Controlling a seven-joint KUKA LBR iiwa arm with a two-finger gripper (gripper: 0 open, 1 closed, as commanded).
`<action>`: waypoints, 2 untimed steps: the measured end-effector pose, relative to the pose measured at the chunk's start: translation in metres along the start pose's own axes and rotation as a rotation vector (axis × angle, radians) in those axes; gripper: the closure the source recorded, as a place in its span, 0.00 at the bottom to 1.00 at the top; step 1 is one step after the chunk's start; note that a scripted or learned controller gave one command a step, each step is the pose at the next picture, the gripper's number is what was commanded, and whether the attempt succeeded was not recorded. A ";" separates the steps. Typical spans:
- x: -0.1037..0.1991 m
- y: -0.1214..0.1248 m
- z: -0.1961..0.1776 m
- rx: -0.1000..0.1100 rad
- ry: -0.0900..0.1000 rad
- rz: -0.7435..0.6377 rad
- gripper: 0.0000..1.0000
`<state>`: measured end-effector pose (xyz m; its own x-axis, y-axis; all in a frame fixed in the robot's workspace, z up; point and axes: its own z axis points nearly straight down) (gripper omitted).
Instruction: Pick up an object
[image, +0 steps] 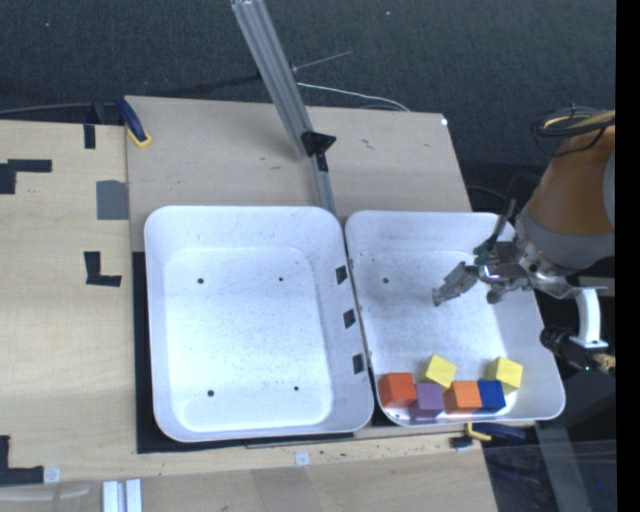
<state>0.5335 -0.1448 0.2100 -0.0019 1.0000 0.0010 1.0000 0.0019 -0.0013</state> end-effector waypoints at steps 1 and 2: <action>0.033 0.063 0.081 0.003 0.000 -0.004 0.00; 0.045 0.114 0.121 0.000 0.000 -0.002 0.00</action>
<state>0.6473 -0.0991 0.0890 -0.0041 1.0000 0.0005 1.0000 0.0041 -0.0011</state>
